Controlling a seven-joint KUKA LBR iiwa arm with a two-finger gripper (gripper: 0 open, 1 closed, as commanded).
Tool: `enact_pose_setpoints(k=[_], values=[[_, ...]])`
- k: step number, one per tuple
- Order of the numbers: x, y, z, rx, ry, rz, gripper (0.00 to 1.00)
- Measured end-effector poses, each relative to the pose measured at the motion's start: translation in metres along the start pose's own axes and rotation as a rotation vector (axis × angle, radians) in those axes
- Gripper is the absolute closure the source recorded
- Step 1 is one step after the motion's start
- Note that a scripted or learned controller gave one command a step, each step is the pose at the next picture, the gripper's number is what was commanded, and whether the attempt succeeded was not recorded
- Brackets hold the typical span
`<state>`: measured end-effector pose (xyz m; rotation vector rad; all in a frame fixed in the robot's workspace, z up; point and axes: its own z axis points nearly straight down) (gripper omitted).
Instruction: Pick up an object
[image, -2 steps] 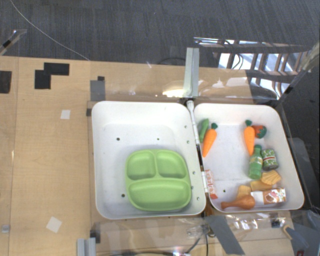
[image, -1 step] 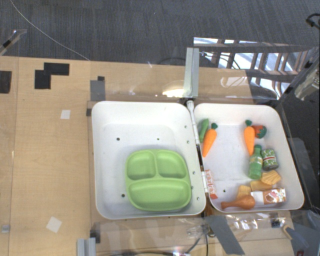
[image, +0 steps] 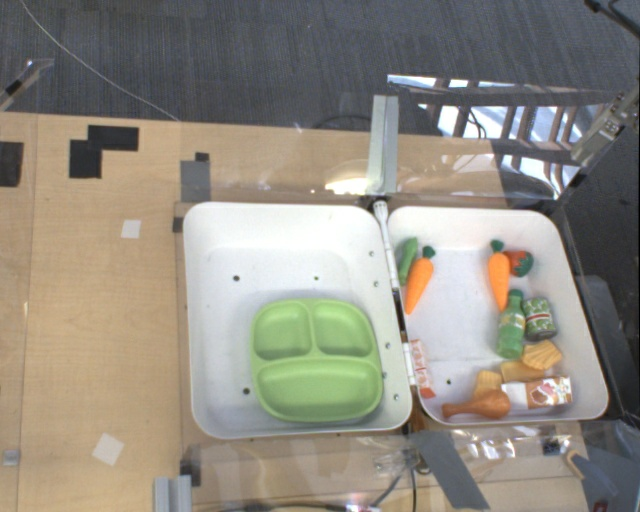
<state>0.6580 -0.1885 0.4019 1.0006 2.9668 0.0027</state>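
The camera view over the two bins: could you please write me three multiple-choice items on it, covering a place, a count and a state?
1. Where does the green divided plate lie?
A. In the left bin
B. In the right bin
C. On the wooden bench

2. How many toy carrots lie in the right bin?
A. One
B. Two
C. Four

3. How does the drumstick rest?
A. Standing upright
B. Lying flat on the bin floor
C. Lying on the plate

Answers:
1. A: the plate sits on the floor of the left bin.
2. B: one carrot lies by the divider, another further right.
3. B: it lies on its side near the right bin's front edge.
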Motion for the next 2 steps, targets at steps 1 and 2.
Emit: enact_pose_setpoints(k=[1,2], values=[[-0.001,0.002,-0.016,-0.004,-0.013,-0.005,1.0],[0.009,0.011,0.004,0.0,0.001,0.089,1.0]])
